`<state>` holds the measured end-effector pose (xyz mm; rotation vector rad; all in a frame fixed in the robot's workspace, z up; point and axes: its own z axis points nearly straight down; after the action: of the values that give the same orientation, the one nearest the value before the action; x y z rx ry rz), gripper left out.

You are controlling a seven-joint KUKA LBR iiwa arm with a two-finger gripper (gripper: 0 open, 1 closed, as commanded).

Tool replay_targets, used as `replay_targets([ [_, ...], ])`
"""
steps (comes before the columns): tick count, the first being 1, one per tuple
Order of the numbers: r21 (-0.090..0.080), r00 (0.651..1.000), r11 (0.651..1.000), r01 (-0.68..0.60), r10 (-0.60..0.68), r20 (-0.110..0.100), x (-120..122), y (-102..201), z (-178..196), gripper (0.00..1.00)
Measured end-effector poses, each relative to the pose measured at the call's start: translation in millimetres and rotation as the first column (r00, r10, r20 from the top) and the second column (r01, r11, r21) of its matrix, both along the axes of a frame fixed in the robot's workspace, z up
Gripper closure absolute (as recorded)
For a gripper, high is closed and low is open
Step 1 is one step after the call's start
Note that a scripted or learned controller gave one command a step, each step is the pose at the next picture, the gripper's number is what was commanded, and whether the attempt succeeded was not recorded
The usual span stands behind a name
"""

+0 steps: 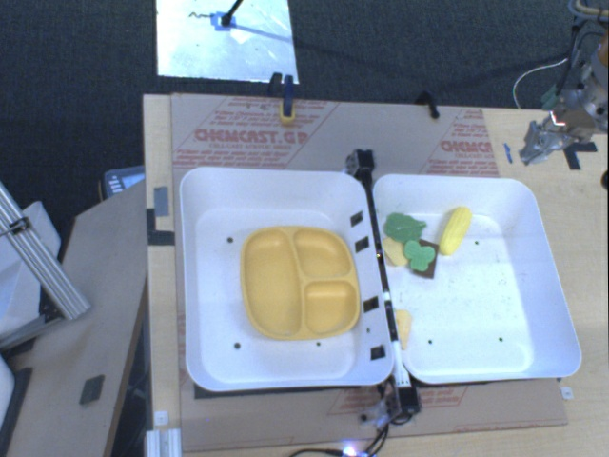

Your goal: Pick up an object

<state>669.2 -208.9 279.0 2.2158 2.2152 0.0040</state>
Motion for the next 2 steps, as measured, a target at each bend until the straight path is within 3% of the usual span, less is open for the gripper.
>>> replay_targets([
  [1,0.003,1.0,1.0,-0.014,0.014,0.009,2,96,114,1.0],
  [2,-0.001,1.0,1.0,0.006,-0.006,0.0,-2,-4,142,1.0],
])
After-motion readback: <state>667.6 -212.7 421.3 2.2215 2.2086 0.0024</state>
